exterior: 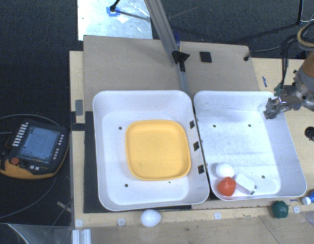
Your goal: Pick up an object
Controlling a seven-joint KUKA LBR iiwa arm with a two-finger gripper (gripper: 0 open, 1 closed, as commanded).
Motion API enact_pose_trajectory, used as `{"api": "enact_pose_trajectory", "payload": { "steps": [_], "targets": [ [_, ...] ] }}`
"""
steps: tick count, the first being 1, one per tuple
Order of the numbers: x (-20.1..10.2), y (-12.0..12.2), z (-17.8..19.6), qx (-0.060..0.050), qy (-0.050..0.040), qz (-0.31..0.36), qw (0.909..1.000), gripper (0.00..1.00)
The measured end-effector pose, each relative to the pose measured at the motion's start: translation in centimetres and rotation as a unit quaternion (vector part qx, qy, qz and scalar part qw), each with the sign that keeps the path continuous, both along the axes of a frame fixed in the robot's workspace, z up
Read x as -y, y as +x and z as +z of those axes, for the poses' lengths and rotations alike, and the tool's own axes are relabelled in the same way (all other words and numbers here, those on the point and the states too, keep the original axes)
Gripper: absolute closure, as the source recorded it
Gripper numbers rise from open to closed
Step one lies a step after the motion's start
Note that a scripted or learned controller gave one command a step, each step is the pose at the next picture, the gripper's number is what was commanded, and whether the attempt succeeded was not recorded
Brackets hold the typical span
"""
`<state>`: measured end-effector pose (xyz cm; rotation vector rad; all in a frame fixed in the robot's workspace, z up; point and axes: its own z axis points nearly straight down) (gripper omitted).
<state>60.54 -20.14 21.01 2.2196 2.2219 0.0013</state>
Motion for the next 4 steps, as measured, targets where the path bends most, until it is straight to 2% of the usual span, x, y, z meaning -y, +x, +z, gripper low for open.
{"api": "enact_pose_trajectory", "payload": {
  "steps": [3, 4],
  "targets": [
    [-15.6, 1.0, 0.1, 0.000, 0.0007, 0.002, 1.0000, 1.00],
    [-21.1, 3.0, 1.4, 0.001, 0.0005, 0.001, 1.0000, 1.00]
  ]
}}
